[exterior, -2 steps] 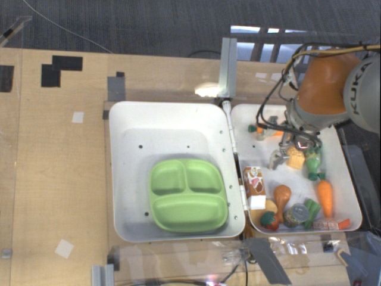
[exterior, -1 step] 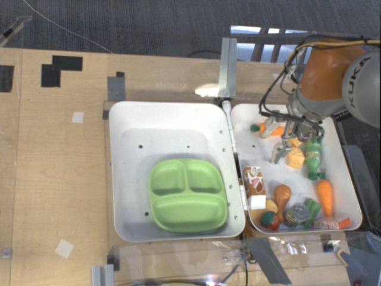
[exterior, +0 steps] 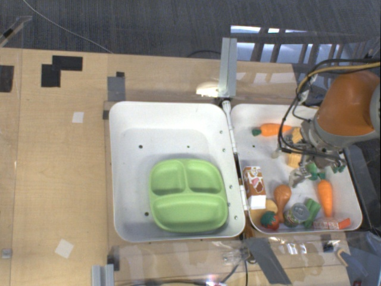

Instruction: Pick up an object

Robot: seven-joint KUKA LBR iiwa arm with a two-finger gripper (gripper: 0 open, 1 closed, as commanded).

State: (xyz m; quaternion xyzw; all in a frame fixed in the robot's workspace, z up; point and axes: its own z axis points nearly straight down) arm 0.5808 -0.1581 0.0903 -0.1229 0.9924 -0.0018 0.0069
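Note:
My gripper (exterior: 302,174) hangs low over the middle of the right bin (exterior: 241,124), under the orange-banded wrist (exterior: 348,106). Around it lie toy foods: an orange carrot (exterior: 272,130) at the back, a second carrot (exterior: 324,196) just right of the gripper, a yellow piece (exterior: 293,158) partly under the wrist, and a brown-orange piece (exterior: 282,194) just in front. A small teal-green piece (exterior: 316,171) sits right beside the gripper; whether it is touched I cannot tell. A brown-and-white carton (exterior: 255,182) lies by the bin's left wall.
At the right bin's front lie a grey can (exterior: 294,215), a green piece (exterior: 313,207), a red-and-green piece (exterior: 271,220) and a red packet (exterior: 333,223). The left bin (exterior: 128,159) holds a green divided plate (exterior: 189,194). A metal post (exterior: 228,67) stands behind the bins.

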